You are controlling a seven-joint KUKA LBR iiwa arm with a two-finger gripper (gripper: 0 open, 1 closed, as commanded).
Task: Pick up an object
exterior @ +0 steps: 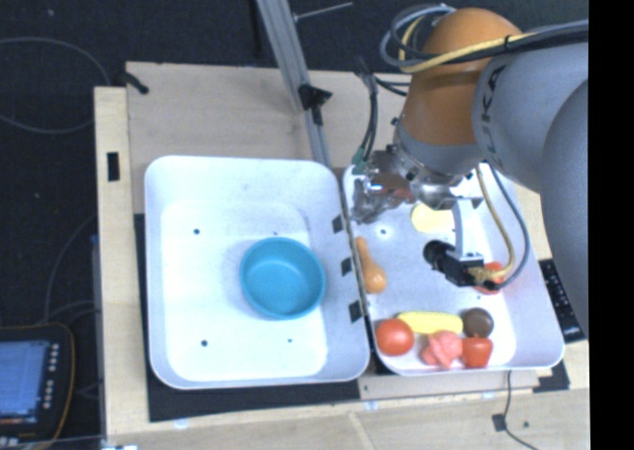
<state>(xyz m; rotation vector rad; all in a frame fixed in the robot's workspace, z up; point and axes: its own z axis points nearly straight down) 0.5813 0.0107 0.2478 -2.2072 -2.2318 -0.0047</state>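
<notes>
Gripper [374, 192] is seen low at the right bin's [530, 334] upper-left corner, aperture not discernible, just above the carrot [369, 268] by the wall, where a fingertip strike or slipped grasp is judged likely.

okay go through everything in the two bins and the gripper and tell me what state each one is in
gripper: over the right bin's upper left corner, nothing seen between its fingers.
blue bowl: upright, open side up, in the left bin.
carrot: lying flat by the right bin's left wall.
banana: lying on its side.
tomato: resting beside the banana.
pink item: resting at the near wall.
</notes>
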